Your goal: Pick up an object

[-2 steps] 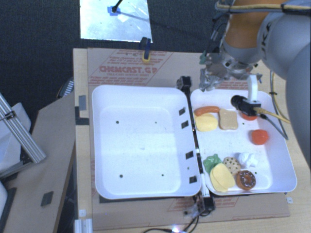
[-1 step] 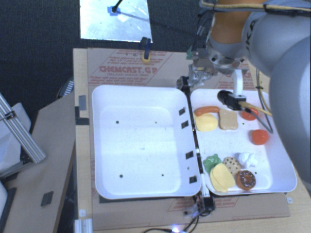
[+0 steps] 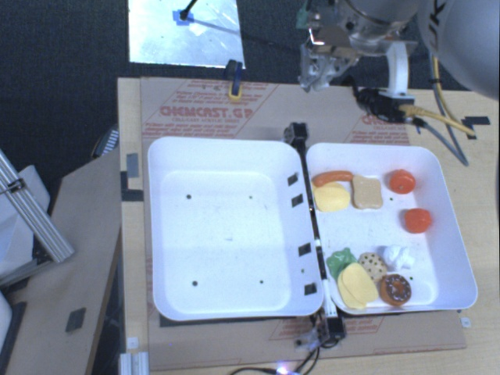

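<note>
On the bench (image 3: 94, 209), two shallow white bins side by side, joined along a black clipped seam.

Left bin (image 3: 223, 229): bare white floor with a few small dark dots.

Right bin (image 3: 453, 233), contents:
- Far left corner: orange-red sausage (image 3: 332, 178), lying flat; just near of it, touching, a pale yellow rounded piece (image 3: 331, 198).
- Beside these to the right: tan bread slice (image 3: 366, 192), lying flat.
- Far right: red tomato-like ball (image 3: 402, 181); nearer, apart from it, a second red-orange ball (image 3: 417, 220).
- Near edge, left to right: green leafy piece (image 3: 339, 261); yellow curved piece (image 3: 356, 286); speckled cookie (image 3: 373, 265); chocolate doughnut (image 3: 395, 289); small white item (image 3: 398, 257), shape unclear. These five are clustered close, several touching.

Arm: grey with orange band, entering at far right, above and beyond the bins. Gripper (image 3: 316, 73) hangs over the cardboard sheet (image 3: 211, 108) past the far edge of the right bin, well apart from every object. Whether its tips are spread or closed I cannot tell; nothing is seen between them.

Far left, beyond the bench: shiny metal plate (image 3: 185, 20) on the dark floor.
</note>
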Tool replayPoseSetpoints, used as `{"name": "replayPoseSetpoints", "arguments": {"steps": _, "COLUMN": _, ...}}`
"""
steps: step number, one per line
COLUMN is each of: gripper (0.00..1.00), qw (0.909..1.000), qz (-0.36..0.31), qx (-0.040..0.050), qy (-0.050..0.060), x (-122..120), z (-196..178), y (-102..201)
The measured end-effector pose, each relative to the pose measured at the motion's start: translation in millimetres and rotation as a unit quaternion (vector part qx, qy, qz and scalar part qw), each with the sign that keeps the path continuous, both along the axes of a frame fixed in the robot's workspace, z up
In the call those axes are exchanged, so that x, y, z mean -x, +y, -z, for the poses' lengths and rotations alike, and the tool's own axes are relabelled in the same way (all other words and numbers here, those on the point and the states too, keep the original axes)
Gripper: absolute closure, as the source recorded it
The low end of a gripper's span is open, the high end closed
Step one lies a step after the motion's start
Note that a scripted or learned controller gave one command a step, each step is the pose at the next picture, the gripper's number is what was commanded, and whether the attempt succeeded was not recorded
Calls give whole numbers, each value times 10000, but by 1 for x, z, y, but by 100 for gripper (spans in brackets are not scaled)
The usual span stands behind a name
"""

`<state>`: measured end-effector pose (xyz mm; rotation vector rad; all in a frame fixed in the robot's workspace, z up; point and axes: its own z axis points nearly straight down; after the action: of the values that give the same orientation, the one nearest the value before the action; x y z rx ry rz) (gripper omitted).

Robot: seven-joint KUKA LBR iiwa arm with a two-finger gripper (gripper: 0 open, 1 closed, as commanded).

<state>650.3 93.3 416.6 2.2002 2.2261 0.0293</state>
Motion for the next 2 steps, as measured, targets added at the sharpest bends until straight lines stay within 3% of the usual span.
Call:
{"name": "replayPoseSetpoints", "arguments": {"steps": 1, "gripper": 100, "qw": 10000, "qz": 1, "qx": -5, "qy": 15, "x": 8, "z": -128, "y": 60}}
{"name": "replayPoseSetpoints", "arguments": {"steps": 2, "gripper": 100, "qw": 9999, "qz": 22, "qx": 14, "qy": 111, "x": 106, "z": -119, "y": 52}}
